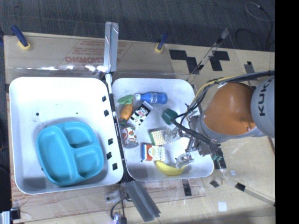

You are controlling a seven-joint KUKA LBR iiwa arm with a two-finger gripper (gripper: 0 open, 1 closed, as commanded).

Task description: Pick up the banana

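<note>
The yellow banana lies along the front edge of the right bin, curved side toward the rim. My gripper hangs just above the banana's right end, coming in from the arm with its orange band at the right. A metallic fingertip sits close to the banana, touching or nearly touching it. Nothing shows clearly between the fingers.
The right bin also holds a blue bottle, a carrot, a black-and-white die, a small can, a red-and-white carton, a patterned packet and a teal piece. A blue divided tray lies in the left bin.
</note>
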